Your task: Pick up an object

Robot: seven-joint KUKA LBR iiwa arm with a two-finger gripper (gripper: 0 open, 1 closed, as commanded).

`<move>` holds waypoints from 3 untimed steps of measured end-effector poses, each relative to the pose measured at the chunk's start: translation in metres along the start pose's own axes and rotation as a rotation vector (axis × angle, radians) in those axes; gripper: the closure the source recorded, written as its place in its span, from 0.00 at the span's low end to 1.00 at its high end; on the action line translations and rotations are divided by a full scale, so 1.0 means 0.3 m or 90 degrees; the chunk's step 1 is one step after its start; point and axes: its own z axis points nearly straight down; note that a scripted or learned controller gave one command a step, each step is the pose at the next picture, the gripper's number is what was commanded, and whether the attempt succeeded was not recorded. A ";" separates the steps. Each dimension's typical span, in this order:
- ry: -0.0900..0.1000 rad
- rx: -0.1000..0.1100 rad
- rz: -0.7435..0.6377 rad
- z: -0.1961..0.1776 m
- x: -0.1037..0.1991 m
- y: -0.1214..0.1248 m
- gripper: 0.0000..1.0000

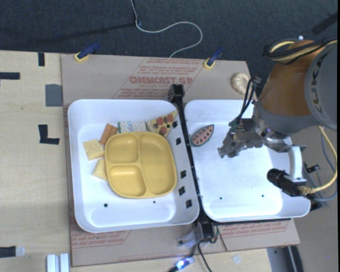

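Note:
A watermelon-slice toy (pixel 203 135) lies in the right bin (pixel 255 200) near its top left corner. My gripper (pixel 229 148) hangs over the right bin, just right of and slightly below the slice, apart from it. In the left bin (pixel 85 208) a yellow divided plate (pixel 140 164) lies with small flat toys around its upper and left edges: a pizza-like piece (pixel 163 123), a brown piece (pixel 108 133) and pale yellow pieces (pixel 93 149).
The arm's orange-banded wrist (pixel 292 89) fills the upper right over the right bin. A black divider (pixel 184 152) runs between the bins. A white cable (pixel 170 30) loops on the dark floor behind the cardboard base.

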 end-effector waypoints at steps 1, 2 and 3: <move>0.000 0.000 0.000 -0.012 0.161 0.066 1.00; -0.001 0.000 0.000 0.028 0.314 0.136 1.00; -0.002 0.001 0.003 0.048 0.301 0.136 1.00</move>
